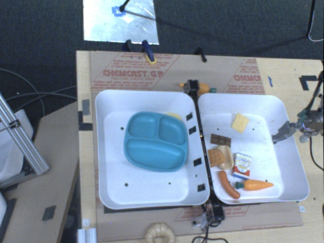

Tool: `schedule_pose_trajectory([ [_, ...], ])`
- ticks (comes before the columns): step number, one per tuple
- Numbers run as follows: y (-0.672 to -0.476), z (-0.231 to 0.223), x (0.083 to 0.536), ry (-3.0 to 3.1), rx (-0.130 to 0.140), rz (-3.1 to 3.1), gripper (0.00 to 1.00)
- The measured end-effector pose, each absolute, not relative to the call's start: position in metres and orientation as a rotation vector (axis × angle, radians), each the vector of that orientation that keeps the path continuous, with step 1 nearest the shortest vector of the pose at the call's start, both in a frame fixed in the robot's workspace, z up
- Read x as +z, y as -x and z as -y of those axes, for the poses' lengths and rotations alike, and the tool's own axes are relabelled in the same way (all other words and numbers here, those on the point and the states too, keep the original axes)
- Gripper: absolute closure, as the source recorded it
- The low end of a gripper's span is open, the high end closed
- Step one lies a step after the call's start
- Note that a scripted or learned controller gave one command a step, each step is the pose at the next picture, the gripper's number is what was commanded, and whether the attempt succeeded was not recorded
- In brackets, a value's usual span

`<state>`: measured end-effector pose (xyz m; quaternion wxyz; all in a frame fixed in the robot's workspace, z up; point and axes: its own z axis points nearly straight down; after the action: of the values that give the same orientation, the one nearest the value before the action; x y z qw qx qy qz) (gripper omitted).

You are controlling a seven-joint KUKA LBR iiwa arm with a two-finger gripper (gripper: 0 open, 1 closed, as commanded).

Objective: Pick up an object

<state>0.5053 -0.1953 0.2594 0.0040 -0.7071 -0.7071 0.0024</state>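
The right bin (283, 110) holds several toy foods. A yellow cracker (240, 121) lies toward the back, with a brown chocolate piece (220, 140) and a bread piece (221, 157) near the bin's left wall. A small white carton (242, 162), a red sausage (228, 184) and an orange carrot (258, 185) lie at the front. My gripper (282, 131) hangs over the right bin's right side, apart from all the foods, with nothing seen in it.
The left bin (109, 135) holds a blue divided plate (156, 140) with a pale yellow item (174, 116) at its far edge. A yellow object (202, 88) sits behind the bins. A beige ring (161, 233) lies at the bench's front edge.
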Motion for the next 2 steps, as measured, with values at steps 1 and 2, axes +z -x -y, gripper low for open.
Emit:
schedule_pose_trajectory([
  [1,-0.508,0.195,0.265,2.219,-0.001,2.226,0.00],
  [2,-0.503,0.193,0.222,2.219,0.001,2.222,0.00],
])
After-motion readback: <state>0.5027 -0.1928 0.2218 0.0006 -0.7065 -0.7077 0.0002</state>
